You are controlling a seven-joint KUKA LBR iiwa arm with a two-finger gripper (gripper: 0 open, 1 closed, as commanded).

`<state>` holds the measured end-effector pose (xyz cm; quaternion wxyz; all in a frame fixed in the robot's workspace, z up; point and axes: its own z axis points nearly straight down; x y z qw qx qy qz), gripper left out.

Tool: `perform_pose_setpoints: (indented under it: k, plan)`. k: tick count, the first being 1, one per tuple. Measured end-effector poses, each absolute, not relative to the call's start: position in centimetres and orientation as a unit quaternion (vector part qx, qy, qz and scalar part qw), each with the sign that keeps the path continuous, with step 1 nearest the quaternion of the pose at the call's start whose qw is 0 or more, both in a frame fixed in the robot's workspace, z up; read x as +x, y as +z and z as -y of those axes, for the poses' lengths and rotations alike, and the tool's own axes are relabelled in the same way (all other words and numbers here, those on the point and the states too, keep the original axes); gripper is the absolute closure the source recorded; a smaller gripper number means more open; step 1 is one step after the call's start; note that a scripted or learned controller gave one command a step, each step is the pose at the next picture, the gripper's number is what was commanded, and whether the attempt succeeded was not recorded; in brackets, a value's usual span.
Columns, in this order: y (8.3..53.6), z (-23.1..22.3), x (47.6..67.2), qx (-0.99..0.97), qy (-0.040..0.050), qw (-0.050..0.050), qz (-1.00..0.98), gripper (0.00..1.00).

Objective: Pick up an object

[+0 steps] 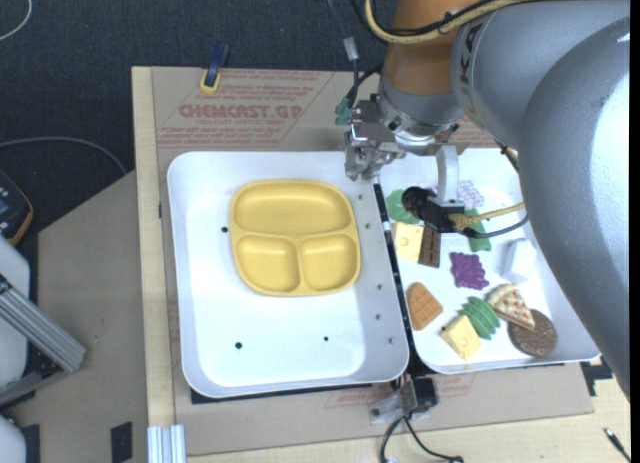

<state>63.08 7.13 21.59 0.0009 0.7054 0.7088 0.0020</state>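
Just right of the gripper (362,161), slightly nearer the camera (jaw opening impossible to tell): green toy leaf (399,204), nearest pick.

Layout, all relative to the sectioned plate (295,236):
- The plate sits in the left bin (200,351), toward its rear.
- The right bin (500,359) is right of the plate, edge to edge with the left one.
- Inside it, nearest the plate: cheese wedge (408,241), with the chocolate bar (431,246) just beside it.
- Further right: grape cluster (468,271).
- Right and in front of the plate: cracker (424,305), then pizza slice (512,304), with the round cookie (533,334) farthest out.
- The hand (360,159) hangs just behind the plate's right rear corner.
- The clip (212,71) is well behind the plate, to its left, on the board (250,101) under both bins.
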Motion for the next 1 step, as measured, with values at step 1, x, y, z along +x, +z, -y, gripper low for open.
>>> perform_pose_setpoints:
  k: [1]
  plan:
    - [23.61,-6.59,62.59,0.707,0.0019,0.002,-0.707,1.0]
